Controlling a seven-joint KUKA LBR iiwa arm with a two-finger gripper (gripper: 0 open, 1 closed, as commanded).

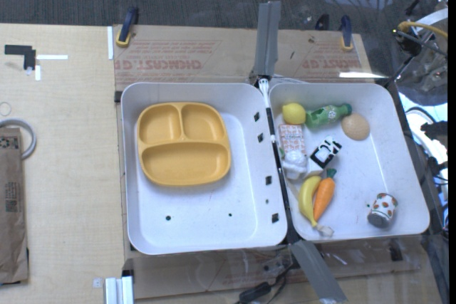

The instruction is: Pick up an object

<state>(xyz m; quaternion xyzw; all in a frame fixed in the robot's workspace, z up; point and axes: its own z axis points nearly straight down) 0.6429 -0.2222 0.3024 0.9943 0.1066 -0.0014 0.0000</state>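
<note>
The right bin [406,153] holds a pile of small things. A yellow lemon [293,113] lies at its back left beside a green bottle [328,114]. A tan egg-shaped object [355,127] rests to the right of the bottle. Below them sit a red-and-white packet [291,140], a black-and-white piece [325,152] and a crumpled white object [295,166]. A banana [308,197] and an orange carrot [323,198] lie side by side near the front. A white cup with brown spots [382,210] lies alone at the front right.
The left bin [192,224] holds a yellow divided plate [184,143]. A grey divider post [268,39] rises between the bins at the back. Cardboard [185,53] lies behind them. A brown paper bag [11,203] lies at the far left. Cables [427,46] hang at the right.
</note>
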